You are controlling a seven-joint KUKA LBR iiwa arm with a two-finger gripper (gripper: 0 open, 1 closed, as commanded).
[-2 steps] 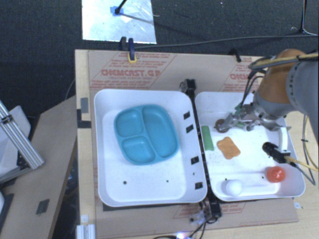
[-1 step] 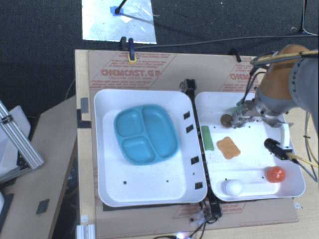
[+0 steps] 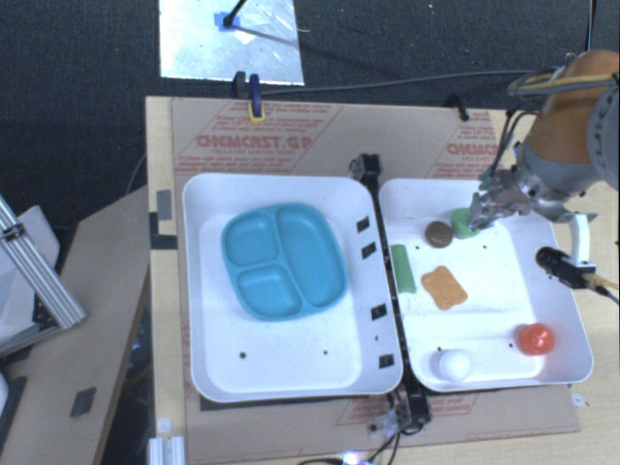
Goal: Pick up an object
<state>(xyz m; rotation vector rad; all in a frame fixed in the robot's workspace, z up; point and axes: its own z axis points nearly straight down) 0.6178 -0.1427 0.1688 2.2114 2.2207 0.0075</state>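
Here the gripper [image 3: 481, 211] hangs low over the far part of the right bin [image 3: 567, 303], directly above a green object [image 3: 463, 225]; whether anything sits between its parts, I cannot tell. Just beside the green piece lies a brown round object [image 3: 439, 233]. Nearer are an orange slab [image 3: 445, 287], a green stick [image 3: 402, 268], a red ball [image 3: 534, 338] and a white ball [image 3: 453, 363]. The left bin [image 3: 208, 260] holds a blue divided tray [image 3: 284, 261].

From my station I note the arm [image 3: 572, 129]: grey housing, broad orange band above the wrist, metallic gripper [image 3: 481, 213] assembly, white bracket with black fitting alongside.
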